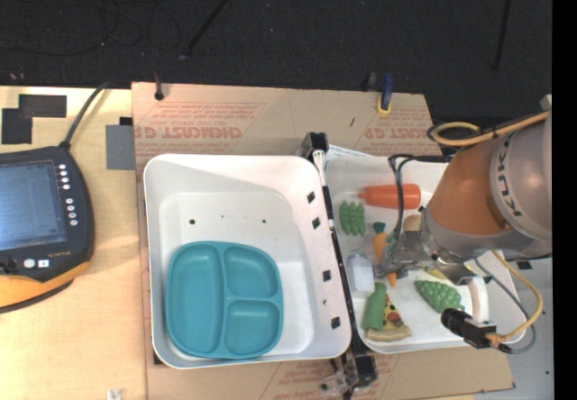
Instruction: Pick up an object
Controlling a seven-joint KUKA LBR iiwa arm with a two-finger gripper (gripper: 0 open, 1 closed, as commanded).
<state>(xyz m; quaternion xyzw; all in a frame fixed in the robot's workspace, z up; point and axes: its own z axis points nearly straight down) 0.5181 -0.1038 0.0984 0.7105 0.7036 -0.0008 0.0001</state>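
End effector point(389, 256) low in right bin point(347, 159), mid-right of frame, among toy food; opening and any hold: cannot tell. Nearest candidates: pizza slice point(389, 321), green pod point(374, 306). Judged light, rigid, smooth plastic, likely slippery. Grip the pod across its narrow width.

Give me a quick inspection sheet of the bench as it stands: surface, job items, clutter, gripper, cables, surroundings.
Surface: brown cardboard sheet under two shallow white bins, left bin and right bin.
Job's things: in the right bin, orange toy carrot, green leafy toy, toy pizza slice, green bumpy toy.
Clutter: teal divided plastic tray in the left bin.
Gripper: two-finger gripper low over the right bin's middle; finger state hidden.
Cables: yellow cable looping by the arm.
Surroundings: black teach pendant left of the bins.
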